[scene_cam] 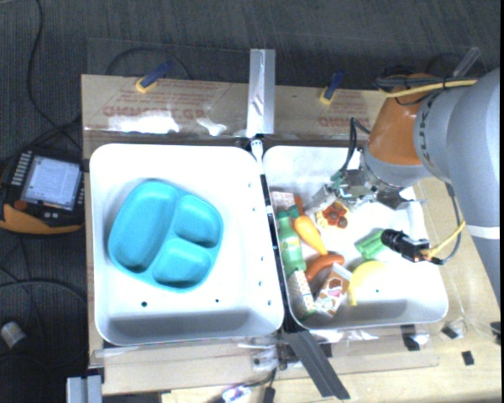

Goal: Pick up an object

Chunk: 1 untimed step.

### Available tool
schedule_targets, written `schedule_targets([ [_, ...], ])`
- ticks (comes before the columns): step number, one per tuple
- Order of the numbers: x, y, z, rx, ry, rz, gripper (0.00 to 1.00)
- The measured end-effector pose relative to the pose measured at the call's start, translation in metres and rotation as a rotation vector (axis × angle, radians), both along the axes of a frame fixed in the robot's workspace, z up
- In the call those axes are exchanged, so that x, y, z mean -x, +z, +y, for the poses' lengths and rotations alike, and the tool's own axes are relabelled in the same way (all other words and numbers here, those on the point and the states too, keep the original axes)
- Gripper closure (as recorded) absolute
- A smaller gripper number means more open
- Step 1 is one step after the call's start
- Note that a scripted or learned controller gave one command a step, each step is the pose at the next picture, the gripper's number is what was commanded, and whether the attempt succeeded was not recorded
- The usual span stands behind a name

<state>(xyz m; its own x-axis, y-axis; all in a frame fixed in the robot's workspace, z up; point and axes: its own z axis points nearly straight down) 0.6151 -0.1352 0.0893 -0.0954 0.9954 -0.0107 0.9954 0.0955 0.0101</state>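
Note:
My gripper [344, 195] hangs low over the upper middle of the right bin [420, 296], reaching in from the right. Just below it lies a small orange and brown toy [334, 216]; I cannot see whether it touches the gripper. An orange carrot [309, 233] and a green bottle [289, 243] lie along the bin's left side. Further down are a red toy [321, 264], a yellow banana [363, 274] and a small printed packet [332, 292]. A green piece [369, 243] lies right of the carrot.
The left bin [118, 309] holds a blue divided plate [165, 233]. A wall [267, 225] separates the two bins. A handheld device [46, 187] lies on the floor to the left, outside the bench.

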Motion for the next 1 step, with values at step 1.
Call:
schedule_targets([
  [1, 0.0003, 0.0048, 0.0018, -0.004, 0.001, 0.006, 1.00],
])
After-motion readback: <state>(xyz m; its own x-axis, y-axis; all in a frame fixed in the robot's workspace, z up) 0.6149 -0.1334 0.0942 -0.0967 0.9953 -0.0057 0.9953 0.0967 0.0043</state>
